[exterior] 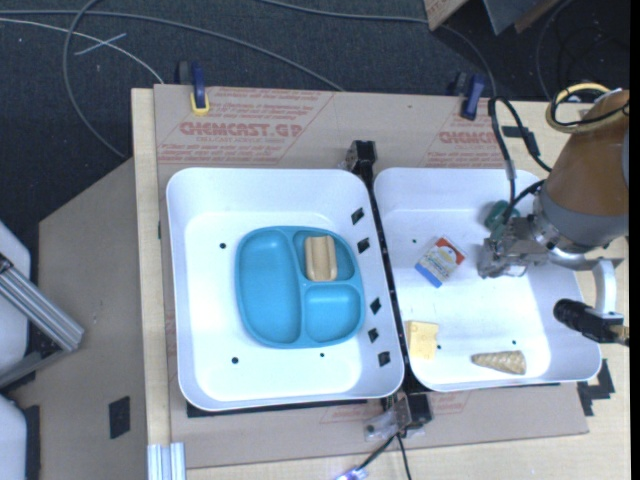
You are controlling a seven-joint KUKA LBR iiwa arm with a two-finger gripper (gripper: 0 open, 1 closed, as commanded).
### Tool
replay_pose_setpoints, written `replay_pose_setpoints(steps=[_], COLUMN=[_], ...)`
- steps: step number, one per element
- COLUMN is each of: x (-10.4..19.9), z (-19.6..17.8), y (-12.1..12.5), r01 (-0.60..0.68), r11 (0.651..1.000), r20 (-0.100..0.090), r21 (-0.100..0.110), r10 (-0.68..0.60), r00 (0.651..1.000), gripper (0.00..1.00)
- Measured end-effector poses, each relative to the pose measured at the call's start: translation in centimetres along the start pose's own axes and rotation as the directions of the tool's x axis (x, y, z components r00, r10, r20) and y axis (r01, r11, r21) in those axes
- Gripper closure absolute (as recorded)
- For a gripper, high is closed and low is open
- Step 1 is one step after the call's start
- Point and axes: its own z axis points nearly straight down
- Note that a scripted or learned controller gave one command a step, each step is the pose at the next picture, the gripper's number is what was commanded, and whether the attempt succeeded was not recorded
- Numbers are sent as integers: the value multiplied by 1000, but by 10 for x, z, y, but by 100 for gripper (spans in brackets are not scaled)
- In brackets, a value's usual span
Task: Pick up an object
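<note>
Small packet [438, 261] lies in the right bin [570, 368], just beside the lowered gripper [497, 258]; whether the gripper is wide or narrow, I cannot tell.

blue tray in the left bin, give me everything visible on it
The blue tray is a rounded, light-blue divided plate, plastic by its look, with three compartments: one large on the left, two smaller on the right. It lies flat and right side up near the middle of the left bin, resting on the bin floor, clear of the walls. A tan, bread-like piece sits in the upper right compartment; the other two hold nothing visible. The gripper is over the right bin, well away.
</note>
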Motion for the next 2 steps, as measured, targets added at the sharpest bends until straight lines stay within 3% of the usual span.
replay_pose_setpoints(steps=[1,2], x=[-6,-6], z=[-57,-91], y=[-7,-5], r01=[0,1], r11=[1000,1000], r20=[0,-1], r21=[0,1], r10=[0,-1], r00=[1000,1000], gripper=[100,100])
